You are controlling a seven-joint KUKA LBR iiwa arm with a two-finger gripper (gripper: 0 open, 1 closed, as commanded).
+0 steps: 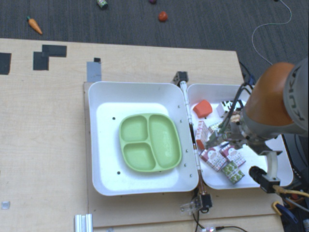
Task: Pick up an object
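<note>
the grey arm's fingers (218, 138) hang over small printed cartons (219, 159) in the right white bin (285, 175); whether they grip, i cannot tell.

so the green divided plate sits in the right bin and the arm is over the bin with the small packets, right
Not quite. The camera view shows the green plate in the left bin, not the right one. The rest holds: the arm is over the right bin, where the small packets and an orange block lie.
</note>
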